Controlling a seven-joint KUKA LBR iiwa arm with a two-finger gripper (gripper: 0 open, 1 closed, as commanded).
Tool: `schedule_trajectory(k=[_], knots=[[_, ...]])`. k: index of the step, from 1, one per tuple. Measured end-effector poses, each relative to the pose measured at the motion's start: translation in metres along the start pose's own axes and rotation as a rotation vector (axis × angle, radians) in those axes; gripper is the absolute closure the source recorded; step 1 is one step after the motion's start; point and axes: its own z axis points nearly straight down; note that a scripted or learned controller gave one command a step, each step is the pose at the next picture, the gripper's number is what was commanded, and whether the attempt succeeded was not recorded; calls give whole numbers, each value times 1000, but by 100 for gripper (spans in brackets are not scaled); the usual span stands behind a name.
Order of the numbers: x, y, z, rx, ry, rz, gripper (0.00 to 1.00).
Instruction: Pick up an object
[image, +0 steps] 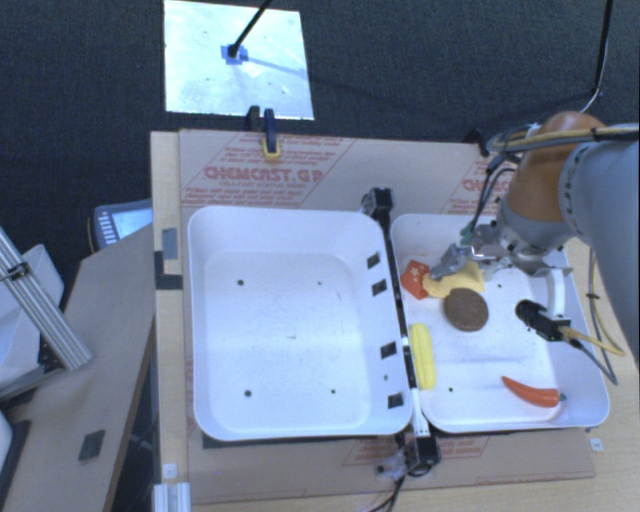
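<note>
Hovering at right-centre frame, gripper (455, 264) is sitting over yellow piece (438, 286) beside brown disc (466, 309) in right bin (580, 400); finger state unclear.

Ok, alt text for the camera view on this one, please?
The claw hangs low over the right bin, at a yellow piece beside a red piece and a brown disc. An ear of corn and a red chilli lie nearer the front; the left bin sits alongside.
</note>
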Motion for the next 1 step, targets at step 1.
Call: schedule_trajectory(k=[1], knots=[[-20, -93, -26, 11, 2, 10, 0]])
